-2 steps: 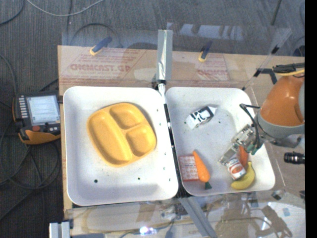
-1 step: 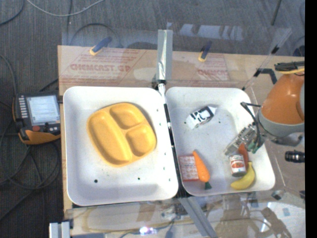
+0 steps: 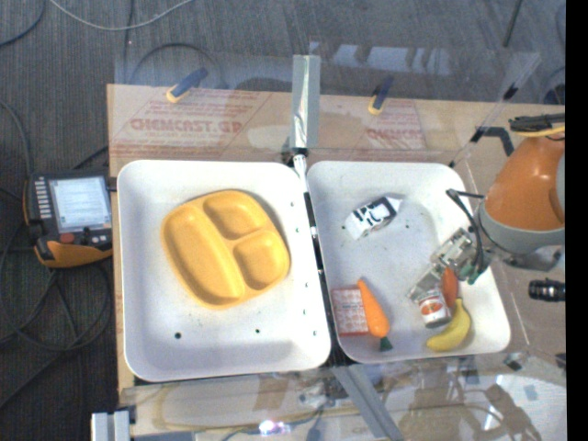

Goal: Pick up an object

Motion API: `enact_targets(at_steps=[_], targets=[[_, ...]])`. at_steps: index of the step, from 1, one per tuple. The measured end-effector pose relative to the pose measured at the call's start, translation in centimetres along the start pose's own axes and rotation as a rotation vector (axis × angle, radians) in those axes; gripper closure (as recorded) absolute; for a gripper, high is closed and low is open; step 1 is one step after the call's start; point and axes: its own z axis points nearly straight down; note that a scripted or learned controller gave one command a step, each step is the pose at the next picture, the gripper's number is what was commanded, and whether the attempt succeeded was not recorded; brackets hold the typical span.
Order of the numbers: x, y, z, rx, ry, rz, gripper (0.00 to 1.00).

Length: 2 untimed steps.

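Here we note, largest first: the right-hand shallow white bin (image 3: 404, 177) holds a yellow plastic banana (image 3: 452, 331), an orange toy carrot (image 3: 372, 308) and a small red-and-white can (image 3: 435, 311). The metal two-finger gripper (image 3: 443, 266) hovers just above the can; whether its jaws are open we cannot tell. We judge the can light, rigid, slippery: grip across its sides.

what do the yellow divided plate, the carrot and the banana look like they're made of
The yellow divided plate looks like moulded plastic: one even colour, smooth rounded compartment walls, a soft sheen. The carrot and the banana seem to be plastic toy food, going by their flat, uniform colour and smooth simplified shapes, though at this size rubber or foam can't be ruled out.
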Motion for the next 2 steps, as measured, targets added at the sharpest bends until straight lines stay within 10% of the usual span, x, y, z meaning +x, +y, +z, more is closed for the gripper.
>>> enact_targets(at_steps=[1, 2], targets=[[-7.0, 5.6, -3.2, 0.007, -0.001, 0.153, 0.0], [-2.6, 1.1, -4.6, 0.009, 0.002, 0.017, 0.0]])
